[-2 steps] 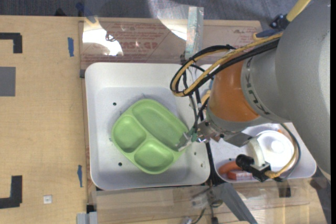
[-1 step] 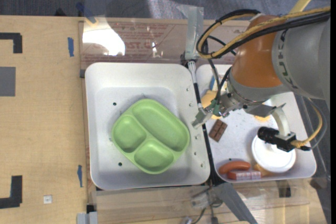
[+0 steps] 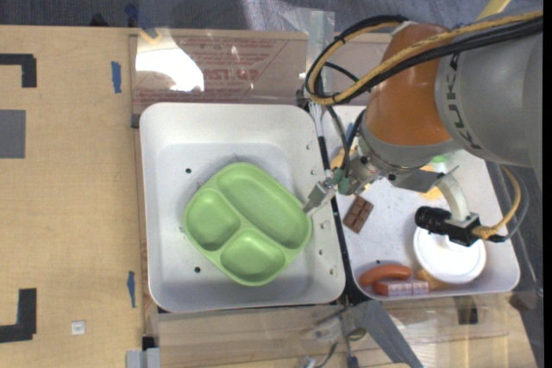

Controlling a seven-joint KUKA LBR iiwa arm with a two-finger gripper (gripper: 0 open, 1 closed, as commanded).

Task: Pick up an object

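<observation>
My claw (image 3: pixel 321 194) hangs near the middle of the frame, over the right edge of the left bin (image 3: pixel 172 134), just beside the right rim of the green divided plate (image 3: pixel 246 222). I cannot tell how it stands. In the right bin (image 3: pixel 509 271), lower right, lie a brown block (image 3: pixel 357 214), a red sausage (image 3: pixel 385 274) and a white round lid (image 3: pixel 448 254).
</observation>
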